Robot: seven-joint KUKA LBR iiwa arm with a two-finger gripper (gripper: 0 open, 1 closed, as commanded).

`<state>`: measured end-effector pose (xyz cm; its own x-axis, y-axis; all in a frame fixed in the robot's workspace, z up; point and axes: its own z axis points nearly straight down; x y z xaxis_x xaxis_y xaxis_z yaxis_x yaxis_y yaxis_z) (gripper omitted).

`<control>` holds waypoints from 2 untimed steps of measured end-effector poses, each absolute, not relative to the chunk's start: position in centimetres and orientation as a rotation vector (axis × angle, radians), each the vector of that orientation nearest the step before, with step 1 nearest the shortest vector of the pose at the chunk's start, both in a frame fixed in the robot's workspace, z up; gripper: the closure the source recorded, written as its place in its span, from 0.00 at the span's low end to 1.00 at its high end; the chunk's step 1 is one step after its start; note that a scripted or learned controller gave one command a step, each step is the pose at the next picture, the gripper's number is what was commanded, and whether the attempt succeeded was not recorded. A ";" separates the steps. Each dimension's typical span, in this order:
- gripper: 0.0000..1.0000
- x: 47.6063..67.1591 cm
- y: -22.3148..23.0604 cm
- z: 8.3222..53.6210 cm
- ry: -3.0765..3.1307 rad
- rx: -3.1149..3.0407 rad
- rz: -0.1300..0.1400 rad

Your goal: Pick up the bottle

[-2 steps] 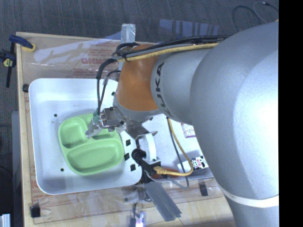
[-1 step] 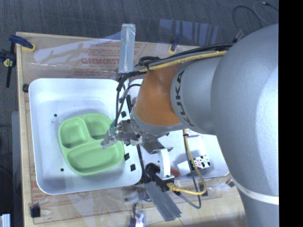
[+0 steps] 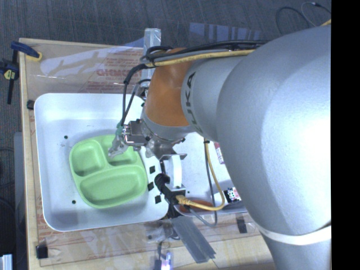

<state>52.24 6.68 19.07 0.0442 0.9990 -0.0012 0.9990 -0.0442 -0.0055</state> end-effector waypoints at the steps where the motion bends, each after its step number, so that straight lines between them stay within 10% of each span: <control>1: 0.00 47.5 4.2 19.0 -2.010 -2.408 0.009; 2: 0.00 47.5 9.4 19.1 -2.166 -2.271 0.005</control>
